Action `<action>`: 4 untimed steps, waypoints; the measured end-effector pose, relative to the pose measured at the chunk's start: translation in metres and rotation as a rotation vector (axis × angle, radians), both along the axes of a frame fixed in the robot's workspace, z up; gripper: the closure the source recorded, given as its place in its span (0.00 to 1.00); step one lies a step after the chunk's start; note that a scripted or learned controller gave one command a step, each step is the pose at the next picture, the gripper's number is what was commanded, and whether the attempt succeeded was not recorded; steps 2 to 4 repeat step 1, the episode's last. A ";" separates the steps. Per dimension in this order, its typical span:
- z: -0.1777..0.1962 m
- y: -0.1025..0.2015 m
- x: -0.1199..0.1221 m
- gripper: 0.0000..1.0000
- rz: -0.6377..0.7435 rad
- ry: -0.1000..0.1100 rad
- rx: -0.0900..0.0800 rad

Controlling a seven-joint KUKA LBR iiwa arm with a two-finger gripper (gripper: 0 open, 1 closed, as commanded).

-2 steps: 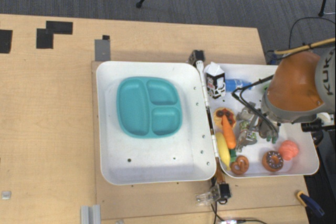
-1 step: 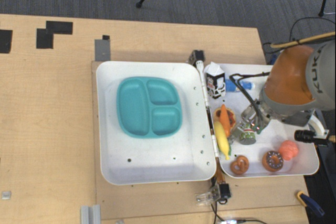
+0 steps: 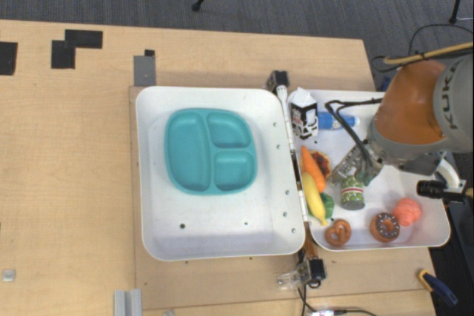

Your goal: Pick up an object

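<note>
My gripper (image 3: pixel 356 170) hangs low in the right bin (image 3: pixel 429 233), reaching in from the right under the grey and orange arm (image 3: pixel 411 111). Its fingers stand open, directly over the top of a small green can (image 3: pixel 353 195) that stands upright on the bin floor. The can's top sits between the fingertips or just below them; I cannot tell if they touch it. Left of the can lie an orange carrot (image 3: pixel 312 166) and a yellow banana-like piece (image 3: pixel 314 197). A pretzel (image 3: pixel 339 232), a chocolate donut (image 3: pixel 385 226) and a pink lump (image 3: pixel 407 210) lie along the front.
A black and white milk carton (image 3: pixel 304 115) stands at the right bin's back left, with a blue item (image 3: pixel 346 120) beside it. The left bin (image 3: pixel 215 240) holds a teal divided plate (image 3: pixel 210 150). The bins' shared wall runs just left of the carrot.
</note>
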State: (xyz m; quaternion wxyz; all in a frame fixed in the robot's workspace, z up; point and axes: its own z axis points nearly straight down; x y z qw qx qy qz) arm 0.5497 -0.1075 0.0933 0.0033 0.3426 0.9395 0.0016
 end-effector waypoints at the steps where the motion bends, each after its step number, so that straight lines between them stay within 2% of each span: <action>1: 0.088 0.057 -0.045 1.00 0.116 0.008 0.000; 4: 0.088 0.057 -0.045 1.00 0.116 0.008 0.000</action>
